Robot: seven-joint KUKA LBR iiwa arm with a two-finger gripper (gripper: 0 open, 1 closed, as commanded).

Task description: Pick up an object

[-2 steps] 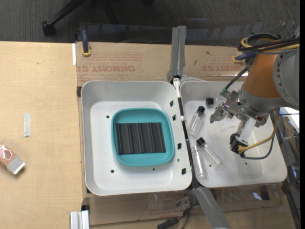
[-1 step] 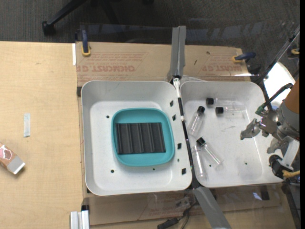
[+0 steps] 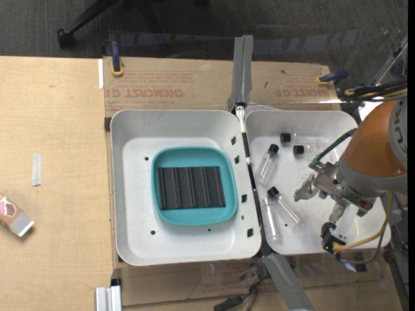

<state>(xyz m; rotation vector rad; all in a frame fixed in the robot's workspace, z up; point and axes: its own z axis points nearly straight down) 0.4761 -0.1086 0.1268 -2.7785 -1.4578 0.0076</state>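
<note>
Several clear vials with black caps lie in the right bin (image 3: pixel 343 118). One vial (image 3: pixel 266 164) lies near the bin's left wall, its cap pointing to the back. A second vial (image 3: pixel 284 207) lies lower, with its cap at its upper left end. A third clear vial (image 3: pixel 271 229) rests along the left wall near the front. Another vial (image 3: pixel 302 137) and a loose black cap (image 3: pixel 298 150) sit toward the back. My gripper (image 3: pixel 306 192) hangs low over the middle of the right bin, just right of the second vial. I see nothing held in it.
The left bin (image 3: pixel 130 173) holds a teal tray (image 3: pixel 193 186) with a dark ribbed insert. The grey arm with its orange band (image 3: pixel 379 144) covers the right bin's right side. A small packet (image 3: pixel 14 216) and a white strip (image 3: pixel 36 170) lie on the wooden bench to the left.
</note>
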